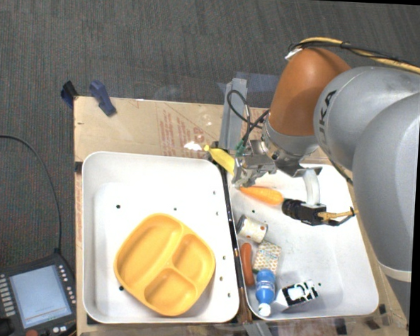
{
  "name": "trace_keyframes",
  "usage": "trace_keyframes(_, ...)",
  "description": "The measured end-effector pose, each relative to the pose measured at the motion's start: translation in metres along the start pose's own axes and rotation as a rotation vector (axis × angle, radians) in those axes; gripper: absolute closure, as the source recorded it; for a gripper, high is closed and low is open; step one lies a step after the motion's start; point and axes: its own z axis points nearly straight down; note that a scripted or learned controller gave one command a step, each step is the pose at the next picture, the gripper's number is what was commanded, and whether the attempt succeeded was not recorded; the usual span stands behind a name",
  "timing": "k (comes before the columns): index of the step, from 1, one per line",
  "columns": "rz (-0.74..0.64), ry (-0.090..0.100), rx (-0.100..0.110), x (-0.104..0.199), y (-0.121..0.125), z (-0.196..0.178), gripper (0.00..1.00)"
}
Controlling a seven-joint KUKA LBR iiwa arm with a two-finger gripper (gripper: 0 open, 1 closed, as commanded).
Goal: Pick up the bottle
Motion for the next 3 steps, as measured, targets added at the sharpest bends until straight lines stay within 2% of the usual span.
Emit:
trace_keyframes(1, -0.380, 0.000, -0.002, -0.001, -0.024, -0.001, 1.00)
trace_keyframes(2, -0.060, 0.001, 0.001, -0.002, -0.067, 0.001, 1.00)
trace_keyframes(3, 0.165, -0.001, -0.001, 0.011, -0.005, 0.000, 1.00)
